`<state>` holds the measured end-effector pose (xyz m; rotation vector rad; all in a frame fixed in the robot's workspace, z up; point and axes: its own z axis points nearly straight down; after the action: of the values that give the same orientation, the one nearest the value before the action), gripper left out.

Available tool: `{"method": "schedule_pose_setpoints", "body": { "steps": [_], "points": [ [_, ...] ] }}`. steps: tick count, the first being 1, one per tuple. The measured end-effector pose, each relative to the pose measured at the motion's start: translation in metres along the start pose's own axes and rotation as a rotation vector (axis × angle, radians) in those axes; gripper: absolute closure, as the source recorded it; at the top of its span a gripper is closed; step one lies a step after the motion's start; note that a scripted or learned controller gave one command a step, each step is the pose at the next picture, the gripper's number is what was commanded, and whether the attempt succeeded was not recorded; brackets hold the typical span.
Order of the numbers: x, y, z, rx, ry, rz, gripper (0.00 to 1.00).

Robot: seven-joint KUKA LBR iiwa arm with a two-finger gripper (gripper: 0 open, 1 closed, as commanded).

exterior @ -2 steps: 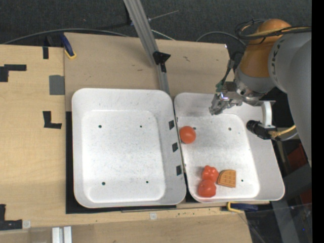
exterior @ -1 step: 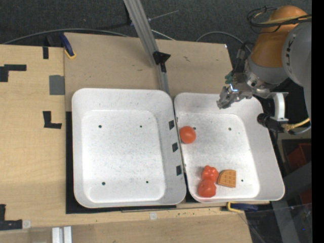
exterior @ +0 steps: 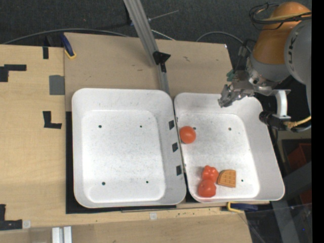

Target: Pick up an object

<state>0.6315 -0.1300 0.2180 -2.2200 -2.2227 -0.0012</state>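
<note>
The gripper (exterior: 226, 99) hung over the far rim of the right bin (exterior: 263, 151); whether it was apart or together could not be told. Well below and left of it lay a round orange ball (exterior: 187, 134), with no long axis. Farther below sat a red pepper (exterior: 207, 181), lengthwise toward the near rim, touching a tan waffle (exterior: 227, 178).

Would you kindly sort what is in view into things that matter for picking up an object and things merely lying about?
For the job: gripper; orange ball; red pepper; waffle piece; right bin.

Lying about: left bin; metal pole; black tape marks.
</note>
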Motion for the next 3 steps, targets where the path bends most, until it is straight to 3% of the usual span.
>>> {"method": "schedule_pose_setpoints", "body": {
  "steps": [3],
  "points": [
    [0.163, -0.034, 0.005, 0.004, 0.000, -0.005, 1.00]
  ]
}}
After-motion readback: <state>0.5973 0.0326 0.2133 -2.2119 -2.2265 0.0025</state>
